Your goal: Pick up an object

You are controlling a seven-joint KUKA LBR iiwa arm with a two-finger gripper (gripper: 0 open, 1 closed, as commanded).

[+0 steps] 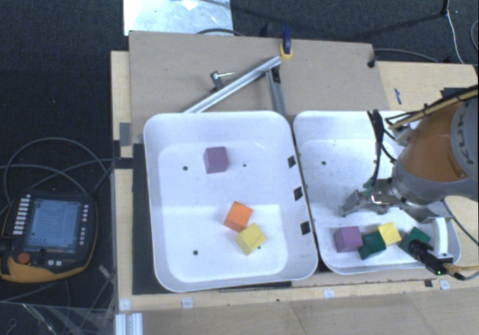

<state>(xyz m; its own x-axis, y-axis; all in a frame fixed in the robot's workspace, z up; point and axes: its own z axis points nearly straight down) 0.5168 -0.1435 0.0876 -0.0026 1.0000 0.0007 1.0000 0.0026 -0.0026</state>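
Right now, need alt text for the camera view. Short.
A grey arm with an orange band reaches from the right, its gripper low in the right bin above a purple cube, green block and yellow cube. The left bin holds purple, orange and yellow cubes.

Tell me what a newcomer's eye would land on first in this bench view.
First the grey arm with its orange band, reaching in from the right over the right bin, its gripper low above the bin floor. Next the coloured blocks: a purple block, a green block and a yellow block clustered at that bin's near edge, and a purple cube, an orange cube and a yellow cube in the left bin.
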